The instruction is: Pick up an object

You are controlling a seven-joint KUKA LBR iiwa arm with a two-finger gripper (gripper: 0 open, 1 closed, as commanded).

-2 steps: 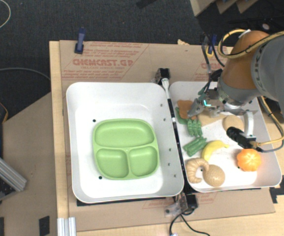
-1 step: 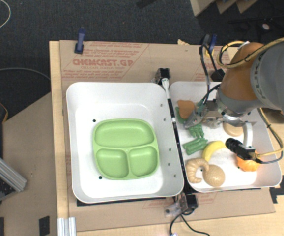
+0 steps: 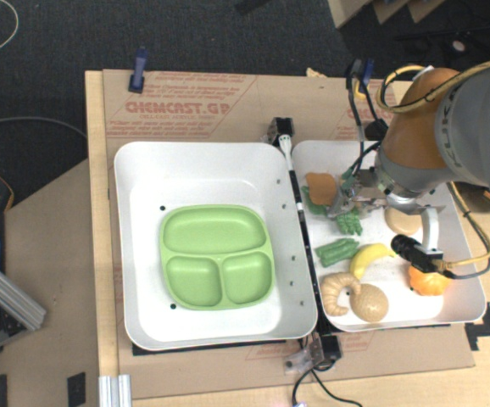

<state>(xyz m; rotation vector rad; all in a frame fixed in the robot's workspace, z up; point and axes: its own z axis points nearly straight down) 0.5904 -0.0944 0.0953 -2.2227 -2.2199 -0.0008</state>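
The right bin [image 3: 461,308] holds several toy foods. A brown bun-like piece [image 3: 319,186] lies at its left wall, with a green leafy piece [image 3: 348,224] and a green pod [image 3: 336,250] below it. Toward the front lie a yellow banana [image 3: 369,259], a tan curled pastry [image 3: 338,287] and a tan ball [image 3: 370,303]. An orange piece [image 3: 428,281] lies at the right and a cream oval [image 3: 403,221] under the arm. My gripper [image 3: 357,197] hangs low between the bun-like piece and the cream oval, just above the green leafy piece.
The left bin [image 3: 135,253] holds a green divided plate [image 3: 217,257]. The grey arm with its orange band [image 3: 414,130] covers the back right of the right bin. A black cable loops over the orange piece. Both bins rest on a cardboard sheet [image 3: 186,100].
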